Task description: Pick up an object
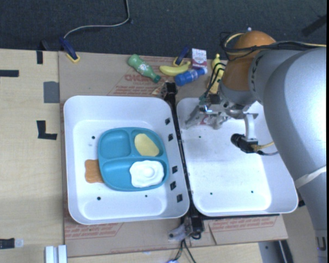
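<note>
The grey arm's metal hand (208, 115) hangs low over the far corner of the right white plastic bin (236, 196), near the divider; whether its fingers are apart or together I cannot tell. The likely targets lie in the left white bin (77, 147): a blue sectioned plastic tray (116, 163) carrying a yellow oval piece (147, 144) and a white fried-egg toy (146, 173), with a tan slice (92, 171) tucked at its edge (partly under it). Risk: the hand closes on bare bin floor, or snags the tray rim.
</note>
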`<state>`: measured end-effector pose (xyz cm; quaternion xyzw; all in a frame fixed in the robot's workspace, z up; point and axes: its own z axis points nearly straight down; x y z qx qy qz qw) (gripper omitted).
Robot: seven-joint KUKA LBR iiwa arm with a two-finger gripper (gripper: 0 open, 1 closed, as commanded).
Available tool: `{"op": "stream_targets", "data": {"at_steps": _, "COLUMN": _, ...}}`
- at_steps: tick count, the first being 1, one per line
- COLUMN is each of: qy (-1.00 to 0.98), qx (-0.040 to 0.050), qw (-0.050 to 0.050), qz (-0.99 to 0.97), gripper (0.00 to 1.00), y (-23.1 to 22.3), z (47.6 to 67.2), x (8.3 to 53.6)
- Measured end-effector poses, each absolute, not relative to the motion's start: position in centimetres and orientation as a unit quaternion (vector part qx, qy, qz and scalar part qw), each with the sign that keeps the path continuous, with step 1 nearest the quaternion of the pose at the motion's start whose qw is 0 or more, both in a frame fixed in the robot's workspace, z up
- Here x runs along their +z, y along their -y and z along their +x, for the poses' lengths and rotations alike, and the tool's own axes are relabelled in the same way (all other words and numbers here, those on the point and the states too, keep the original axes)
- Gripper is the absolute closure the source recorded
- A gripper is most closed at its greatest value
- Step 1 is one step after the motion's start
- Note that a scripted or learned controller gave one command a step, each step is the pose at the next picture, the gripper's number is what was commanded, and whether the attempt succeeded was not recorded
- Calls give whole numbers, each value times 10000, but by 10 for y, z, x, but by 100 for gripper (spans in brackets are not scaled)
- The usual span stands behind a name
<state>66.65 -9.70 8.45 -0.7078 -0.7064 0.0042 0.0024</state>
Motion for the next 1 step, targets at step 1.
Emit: {"op": "stream_targets", "data": {"at_steps": 1, "qy": 7066, "qx": 41, "qw": 20, "qz": -7076, "gripper": 100, "y": 97, "z": 667, "x": 95}}
